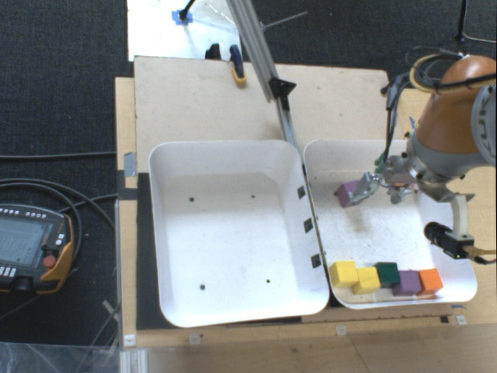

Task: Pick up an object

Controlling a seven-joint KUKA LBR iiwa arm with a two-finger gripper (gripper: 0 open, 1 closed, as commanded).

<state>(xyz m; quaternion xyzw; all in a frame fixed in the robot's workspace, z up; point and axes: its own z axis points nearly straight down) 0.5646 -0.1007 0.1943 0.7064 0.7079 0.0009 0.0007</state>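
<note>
1. Camera view: grey KUKA arm w/ orange band reaches in from the right over the right shallow white plastic bin (466, 290); two-finger metal gripper (365, 190) tilts left.
2. Small purple block (347, 192) sits at the fingertips, apparently raised off the bin floor — jaws look closed on it.
3. Other coloured blocks (386, 278) line the near wall — prob. slid there, well apart from the jaws.

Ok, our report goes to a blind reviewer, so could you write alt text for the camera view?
A grey and orange robot arm reaches from the right over the right bin, its gripper holding a purple block in its jaws. Yellow, green, purple and orange blocks line that bin's near edge; the left bin sits beside it.
</note>
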